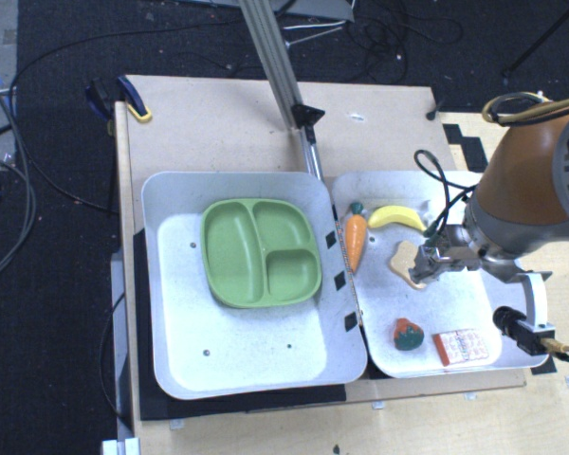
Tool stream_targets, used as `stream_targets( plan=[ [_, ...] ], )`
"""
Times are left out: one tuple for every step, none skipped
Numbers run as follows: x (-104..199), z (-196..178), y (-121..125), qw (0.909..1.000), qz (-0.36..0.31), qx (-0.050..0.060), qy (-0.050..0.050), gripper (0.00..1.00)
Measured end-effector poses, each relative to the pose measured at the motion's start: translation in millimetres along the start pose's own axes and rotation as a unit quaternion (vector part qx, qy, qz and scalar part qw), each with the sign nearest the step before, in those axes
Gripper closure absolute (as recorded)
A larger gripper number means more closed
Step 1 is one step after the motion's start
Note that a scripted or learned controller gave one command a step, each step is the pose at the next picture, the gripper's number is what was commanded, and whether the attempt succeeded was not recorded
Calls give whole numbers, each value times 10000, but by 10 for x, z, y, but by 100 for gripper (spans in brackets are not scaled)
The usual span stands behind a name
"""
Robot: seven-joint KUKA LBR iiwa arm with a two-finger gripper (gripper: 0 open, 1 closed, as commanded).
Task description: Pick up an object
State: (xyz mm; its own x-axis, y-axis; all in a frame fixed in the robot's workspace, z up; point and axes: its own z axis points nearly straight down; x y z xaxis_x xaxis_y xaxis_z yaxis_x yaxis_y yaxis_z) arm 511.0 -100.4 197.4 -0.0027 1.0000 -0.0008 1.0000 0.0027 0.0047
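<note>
In the right bin (pixel 484 297), toward the bench's right edge, the pincer (pixel 420 271) sits right over a pale beige piece (pixel 404 263) lying just below the banana (pixel 396 218), though whether it grips I cannot tell.

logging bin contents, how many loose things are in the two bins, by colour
green: 1, the divided plastic plate
orange: 1, the toy carrot
yellow: 1, the toy banana
tan: 1, the flat piece under the gripper
red and green: 1, the small round toy
red and white: 1, the small box
total: 6
</note>
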Motion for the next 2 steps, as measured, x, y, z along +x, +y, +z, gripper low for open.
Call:
stream_targets(
  plan=[
    [0, -354, 14, 10000, -1, 5, -1, 100],
    [599, -437, 64, 10000, -29, 12, 11, 100]
  ],
)
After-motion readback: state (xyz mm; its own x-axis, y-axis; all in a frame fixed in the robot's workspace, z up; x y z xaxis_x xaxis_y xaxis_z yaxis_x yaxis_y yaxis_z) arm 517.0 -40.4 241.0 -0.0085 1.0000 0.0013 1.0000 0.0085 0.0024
